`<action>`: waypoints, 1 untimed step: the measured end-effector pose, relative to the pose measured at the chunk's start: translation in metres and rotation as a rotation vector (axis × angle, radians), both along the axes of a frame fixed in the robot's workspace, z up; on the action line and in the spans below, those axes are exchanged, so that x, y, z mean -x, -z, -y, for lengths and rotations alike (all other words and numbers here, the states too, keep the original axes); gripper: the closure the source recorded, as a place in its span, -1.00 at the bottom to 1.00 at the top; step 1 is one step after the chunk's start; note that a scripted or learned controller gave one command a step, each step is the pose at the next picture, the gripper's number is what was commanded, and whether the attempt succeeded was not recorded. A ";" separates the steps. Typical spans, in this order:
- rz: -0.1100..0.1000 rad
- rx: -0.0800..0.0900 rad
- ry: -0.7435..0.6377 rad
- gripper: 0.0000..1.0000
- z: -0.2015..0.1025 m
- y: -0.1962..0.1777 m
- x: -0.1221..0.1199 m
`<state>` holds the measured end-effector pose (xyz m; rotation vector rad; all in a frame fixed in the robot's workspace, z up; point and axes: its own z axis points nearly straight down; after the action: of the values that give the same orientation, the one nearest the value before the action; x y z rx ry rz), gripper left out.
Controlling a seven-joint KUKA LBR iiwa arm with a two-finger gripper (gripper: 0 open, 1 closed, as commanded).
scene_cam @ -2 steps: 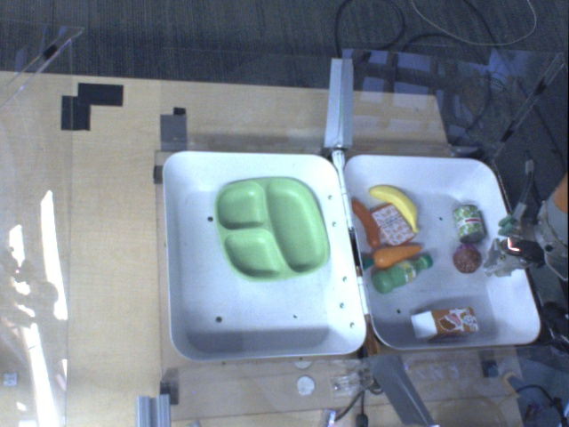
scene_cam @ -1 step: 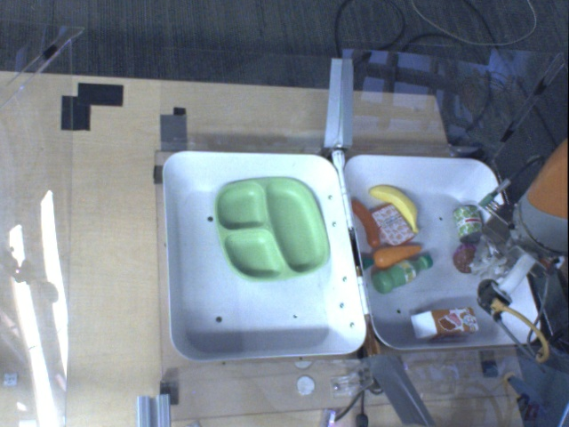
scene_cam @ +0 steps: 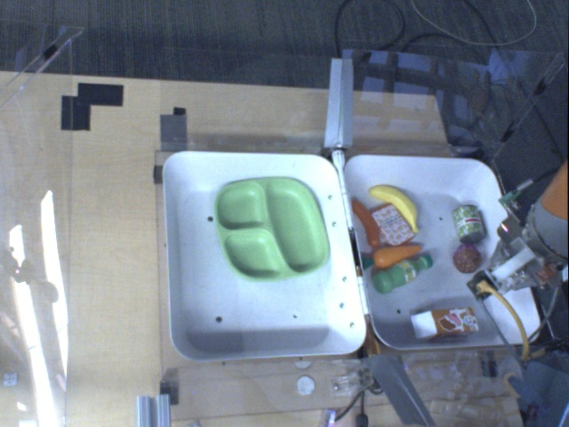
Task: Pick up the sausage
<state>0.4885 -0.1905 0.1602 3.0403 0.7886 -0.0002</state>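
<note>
The sausage, a reddish-orange elongated piece, lies along the left wall of the right bin, next to a pink-red square packet. My gripper hangs at the right edge of that bin, well to the right of the sausage and apart from it. Nothing shows in its grasp. A small dark red round item sits just left of the gripper.
The right bin also holds a banana, a carrot, a green bottle, a green can and a small carton. A green divided plate sits in the left bin.
</note>
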 end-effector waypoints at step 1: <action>0.000 0.002 0.298 1.00 0.013 -0.018 -0.004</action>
<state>0.4929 -0.2030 0.1781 3.1222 0.3289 -0.0015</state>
